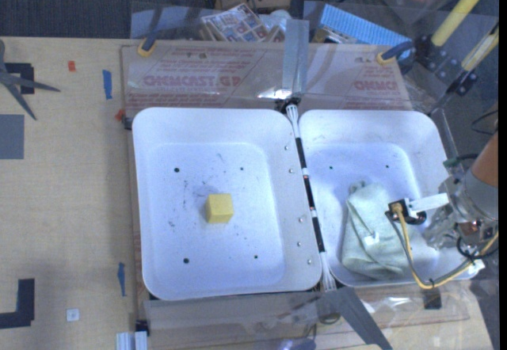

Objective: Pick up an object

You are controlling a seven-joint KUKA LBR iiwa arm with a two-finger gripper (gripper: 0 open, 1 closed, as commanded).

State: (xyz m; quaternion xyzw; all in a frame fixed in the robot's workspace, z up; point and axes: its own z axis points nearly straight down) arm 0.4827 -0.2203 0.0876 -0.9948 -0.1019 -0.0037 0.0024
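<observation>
A small yellow block (219, 207) lies near the middle of the left bin (158, 142). In the right bin (356, 135), a crumpled pale green cloth (366, 231) rests against the front wall. My gripper (438, 228) hangs low over the right bin's front right corner, just to the right of the cloth. A yellow cable (407, 249) loops from it across the cloth's right edge. I see nothing held in the gripper.
A metal divider strip (305, 182) runs between the two bins. Clear plastic panels (238, 75) stand behind them. Boxes and clutter sit beyond the bench at the back. To the left lies bare wooden benchtop (63, 182).
</observation>
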